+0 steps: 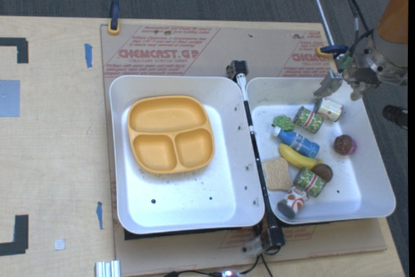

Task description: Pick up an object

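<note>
My gripper (340,89) hangs over the back of the right bin (376,194), open, with nothing between its fingers. Just below it lies a small white block (330,111), beside a green can (308,119). Further forward in the same bin are a green leafy piece (282,122), a blue bottle (299,142), a banana (296,157), a maroon ball (344,144), a tan cracker (277,173), a brown lump (323,172), a second green can (312,183) and a red and white can (292,202).
The left bin (130,204) holds a yellow divided plate (171,133). A black bar (251,139) runs between the two bins. A blue clamp (331,49) sits on the board behind the right bin, and cables trail above the wrist.
</note>
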Motion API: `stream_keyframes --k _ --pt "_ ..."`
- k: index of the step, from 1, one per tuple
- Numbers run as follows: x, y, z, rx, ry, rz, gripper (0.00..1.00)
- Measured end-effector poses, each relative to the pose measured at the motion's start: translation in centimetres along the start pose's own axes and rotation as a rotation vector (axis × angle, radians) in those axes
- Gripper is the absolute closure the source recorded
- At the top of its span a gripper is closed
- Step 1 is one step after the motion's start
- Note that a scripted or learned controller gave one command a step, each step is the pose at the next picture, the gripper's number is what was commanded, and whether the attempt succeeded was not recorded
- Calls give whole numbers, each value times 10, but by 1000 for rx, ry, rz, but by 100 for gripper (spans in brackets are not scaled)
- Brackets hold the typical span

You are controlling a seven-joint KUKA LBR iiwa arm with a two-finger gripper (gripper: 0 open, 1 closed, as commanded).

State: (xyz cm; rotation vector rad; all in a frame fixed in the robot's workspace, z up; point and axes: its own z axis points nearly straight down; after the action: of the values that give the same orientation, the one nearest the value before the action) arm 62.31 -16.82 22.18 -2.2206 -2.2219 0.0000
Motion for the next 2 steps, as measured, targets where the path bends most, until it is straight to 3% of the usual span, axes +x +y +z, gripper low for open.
stream_keyframes --k 1,2 --pt "10 -11 123 -3 -1 1 0" --pt "66 -38 135 -3 1 -1 0"
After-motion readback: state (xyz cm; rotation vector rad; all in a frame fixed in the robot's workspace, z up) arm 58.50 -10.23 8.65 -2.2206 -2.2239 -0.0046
